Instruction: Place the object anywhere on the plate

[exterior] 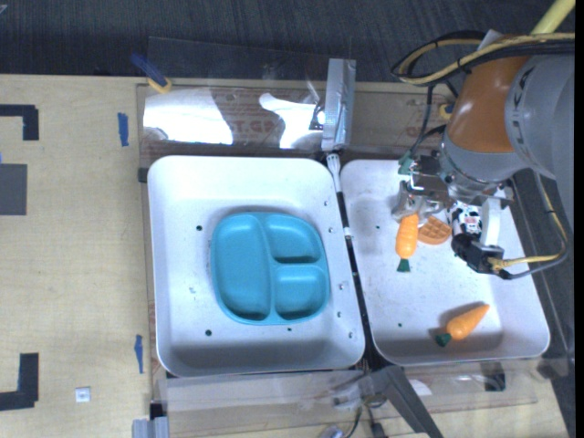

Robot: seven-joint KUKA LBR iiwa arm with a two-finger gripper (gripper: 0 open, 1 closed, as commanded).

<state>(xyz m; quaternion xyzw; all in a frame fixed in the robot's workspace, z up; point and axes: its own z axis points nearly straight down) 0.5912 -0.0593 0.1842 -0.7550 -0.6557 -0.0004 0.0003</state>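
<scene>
I am looking down at a slant on my bench, where two shallow white bins sit side by side. The left bin point(173, 245) holds a blue plate point(269, 265) with three compartments, lying flat near its middle. The right bin point(520, 327) holds the objects. My arm point(511, 89) reaches in from the right, its grey body and orange band point(479, 108) bulking over the far right corner of that bin, with the wrist bent downward so the gripper point(422, 206) hangs over the bin's upper middle. Cables loop around the wrist. A carrot point(406, 237) with a green tip sits directly under the gripper, pointing toward me, its top end at the fingers; from this angle I cannot tell whether it is pinched or merely touched. Just beside it, to the right, lies a round orange waffle-like piece point(434, 232). A second carrot point(464, 322) lies tilted near the bin's front edge, well apart from the gripper.
</scene>
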